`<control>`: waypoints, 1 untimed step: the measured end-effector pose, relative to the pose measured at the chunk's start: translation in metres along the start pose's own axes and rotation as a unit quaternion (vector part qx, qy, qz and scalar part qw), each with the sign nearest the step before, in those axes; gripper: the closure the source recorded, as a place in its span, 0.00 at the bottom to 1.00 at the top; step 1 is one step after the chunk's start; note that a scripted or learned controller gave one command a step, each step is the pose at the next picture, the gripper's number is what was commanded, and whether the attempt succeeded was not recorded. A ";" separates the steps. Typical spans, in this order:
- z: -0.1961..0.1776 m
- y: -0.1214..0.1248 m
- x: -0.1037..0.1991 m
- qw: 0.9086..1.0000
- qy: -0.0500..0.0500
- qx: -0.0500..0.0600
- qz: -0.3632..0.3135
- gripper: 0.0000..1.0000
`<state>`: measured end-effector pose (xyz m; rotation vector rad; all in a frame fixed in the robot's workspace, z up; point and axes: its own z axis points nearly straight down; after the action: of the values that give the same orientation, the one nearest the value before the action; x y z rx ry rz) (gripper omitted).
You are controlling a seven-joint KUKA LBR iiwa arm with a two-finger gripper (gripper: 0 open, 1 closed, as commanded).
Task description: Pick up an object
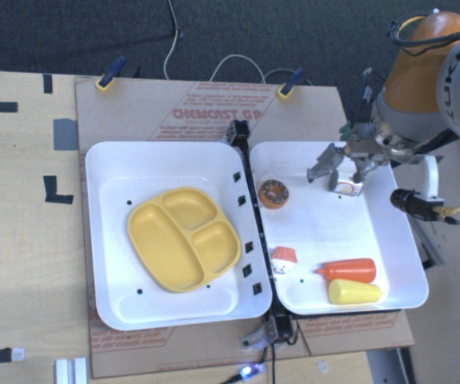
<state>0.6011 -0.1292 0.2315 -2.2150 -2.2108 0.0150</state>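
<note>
You are hovering the gripper [343, 169], fingers spread and holding nothing, just above the small white-and-red object [346, 186] at the right bin's [390, 290] one o'clock corner, so centre it before you are clenching.

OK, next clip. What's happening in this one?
A grey arm with an orange band reaches in from the right, its pincer open and low over a small white-and-red object near the back of the right bin. Nothing is between its fingers yet. That bin also holds a chocolate donut, a small red-and-white piece, an orange carrot-like toy and a yellow piece. The left bin holds a yellow divided plate.
</note>
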 end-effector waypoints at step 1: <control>-0.008 0.002 0.001 1.000 -0.001 -0.007 -0.002 0.00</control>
<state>0.6036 -0.1287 0.2397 -2.2186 -2.2226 0.0018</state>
